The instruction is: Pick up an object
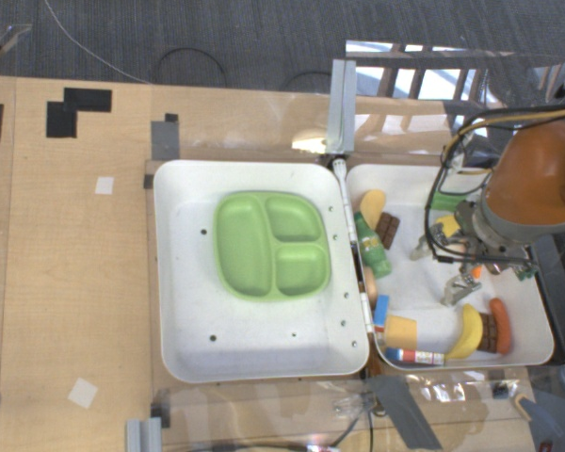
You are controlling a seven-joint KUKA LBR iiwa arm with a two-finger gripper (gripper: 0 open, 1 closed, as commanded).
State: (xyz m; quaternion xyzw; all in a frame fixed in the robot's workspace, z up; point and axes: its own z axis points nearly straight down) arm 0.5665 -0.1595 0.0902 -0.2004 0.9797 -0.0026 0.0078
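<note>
Gripper (452,271) low inside right bin (541,351), fingers spread apart, nothing between them. Candidate objects grouped in this bin: banana (466,332) just below gripper, brown block (490,332) and orange sausage (501,320) beside it, green bottle (370,249) along left wall. Left bin (169,281) carrying green divided plate (270,245). Judged: poised for descent on banana cluster.

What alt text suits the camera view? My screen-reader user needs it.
A grey and orange robot arm reaches from the right, its gripper over the right bin of small items including a banana; the left bin holds a green divided plate.
</note>
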